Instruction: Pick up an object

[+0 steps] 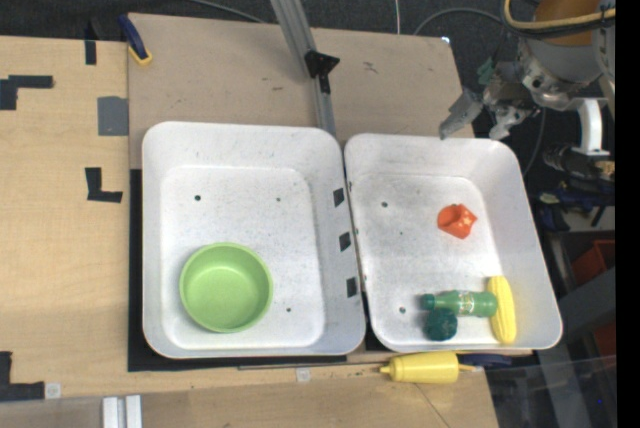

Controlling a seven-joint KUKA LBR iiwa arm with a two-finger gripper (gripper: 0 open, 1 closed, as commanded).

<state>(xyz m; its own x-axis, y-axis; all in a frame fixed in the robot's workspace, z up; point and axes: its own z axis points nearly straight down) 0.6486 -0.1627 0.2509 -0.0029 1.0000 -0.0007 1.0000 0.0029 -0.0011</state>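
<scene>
Two white bins are lying side by side on the bench (240, 56), with the arm waiting off at the upper right.

Going left to right: a green bowl (226, 287) is sitting upright in the near corner of the left bin (160, 216); a grey pole (290, 6) is slanting down to the seam between the bins. In the right bin (520, 206), a small red object (456, 221) is resting alone near the middle, while a green bottle (457, 304) is lying on its side along the near wall, with a dark teal piece (439, 324) touching it below and a yellow object (502, 308) just beside its right end. A yellow bottle (425, 368) is lying on the bench in front of that bin. The hand (482, 112) is hanging above the bin's far right corner – whether it is parted or closed, I cannot tell – and nothing is showing in it.
</scene>
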